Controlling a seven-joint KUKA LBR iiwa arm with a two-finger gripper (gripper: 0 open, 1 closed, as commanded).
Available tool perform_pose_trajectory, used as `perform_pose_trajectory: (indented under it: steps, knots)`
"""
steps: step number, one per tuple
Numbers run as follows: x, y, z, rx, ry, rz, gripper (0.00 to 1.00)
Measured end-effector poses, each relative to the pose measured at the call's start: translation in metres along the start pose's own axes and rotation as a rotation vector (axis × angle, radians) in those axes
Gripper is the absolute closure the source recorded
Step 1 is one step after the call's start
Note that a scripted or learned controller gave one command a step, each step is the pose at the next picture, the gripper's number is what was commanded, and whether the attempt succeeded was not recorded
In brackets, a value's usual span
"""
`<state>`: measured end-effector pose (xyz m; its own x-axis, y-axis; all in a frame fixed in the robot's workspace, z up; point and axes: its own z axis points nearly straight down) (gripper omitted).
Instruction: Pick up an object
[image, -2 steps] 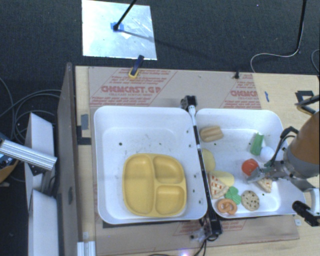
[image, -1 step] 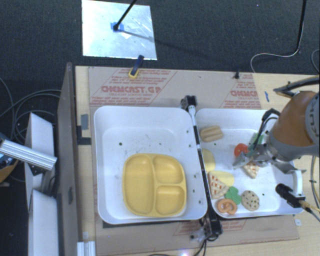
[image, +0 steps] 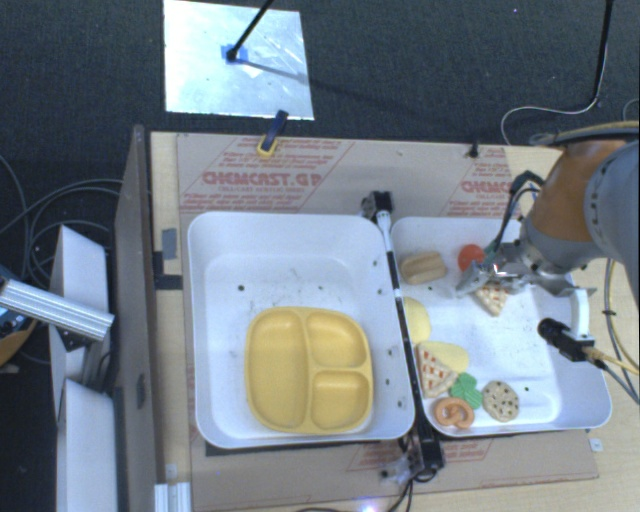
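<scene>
Arm's in from the right, grey body w/ the orange band (image: 570, 185) up top, and the gripper (image: 490, 272) is down in the right bin (image: 585, 395), upper middle area. Fingers (image: 472, 282) look metallic and point left-ish toward the bin divider; can't tell if they're apart or together, the tip is a small bright blur. No object clearly seen between them, so I won't call a hold.

Just below the tip, touching or nearly so, sits a tan waffle-like piece (image: 490, 299). Shape's roughly a wedge, long axis running diagonal, upper left to lower right, but it's small and hard to read. Red tomato-like ball (image: 471, 256) sits just beside the gripper on its left. Bread roll (image: 424, 267) lies further left, long axis across the bin, near the divider.

Lower in the same bin: pale yellow piece (image: 416, 322) by the divider, pizza slice (image: 436, 370) w/ its tip pointing down, green piece (image: 466, 388), pretzel (image: 454, 412), choc-chip cookie (image: 500, 400).

Left bin (image: 215, 300) carries a yellow divided plate (image: 310, 370), three compartments.
</scene>
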<state>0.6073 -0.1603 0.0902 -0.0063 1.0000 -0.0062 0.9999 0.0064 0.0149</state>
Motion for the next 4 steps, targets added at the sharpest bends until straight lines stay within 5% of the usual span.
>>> perform_pose_trajectory:
  steps: [1, 2, 3, 4]
  knots:
    - [0.026, 0.044, 0.000, 0.027, 0.004, -0.004, 0.00]
    - [0.007, 0.063, 0.002, 0.017, 0.011, 0.004, 0.00]
    - [0.003, 0.064, -0.011, 0.011, 0.001, 0.001, 1.00]
    - [0.101, -0.008, -0.118, 0.016, 0.009, -0.002, 1.00]
